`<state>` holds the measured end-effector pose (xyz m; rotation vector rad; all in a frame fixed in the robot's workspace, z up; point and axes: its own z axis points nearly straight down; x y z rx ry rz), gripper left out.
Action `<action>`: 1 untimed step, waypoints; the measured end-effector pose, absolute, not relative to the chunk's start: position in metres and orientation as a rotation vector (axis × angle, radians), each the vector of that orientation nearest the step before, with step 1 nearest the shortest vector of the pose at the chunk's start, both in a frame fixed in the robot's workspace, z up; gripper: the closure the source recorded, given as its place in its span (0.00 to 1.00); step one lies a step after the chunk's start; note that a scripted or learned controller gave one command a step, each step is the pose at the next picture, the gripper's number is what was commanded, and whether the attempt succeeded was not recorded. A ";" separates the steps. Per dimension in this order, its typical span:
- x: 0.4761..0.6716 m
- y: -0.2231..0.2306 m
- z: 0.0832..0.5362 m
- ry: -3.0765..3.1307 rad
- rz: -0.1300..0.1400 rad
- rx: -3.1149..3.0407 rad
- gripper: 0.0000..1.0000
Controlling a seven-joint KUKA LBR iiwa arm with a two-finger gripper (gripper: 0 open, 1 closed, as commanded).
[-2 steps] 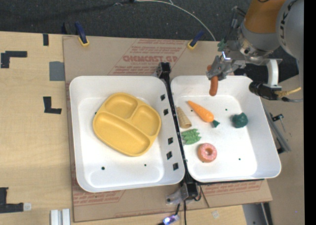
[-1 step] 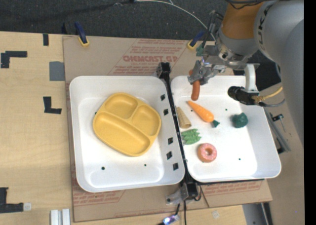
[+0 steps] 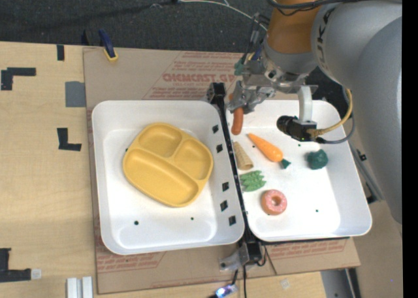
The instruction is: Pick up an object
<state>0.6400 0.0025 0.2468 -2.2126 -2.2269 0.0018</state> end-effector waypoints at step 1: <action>0.653 0.061 0.242 -2.228 0.001 -2.213 1.00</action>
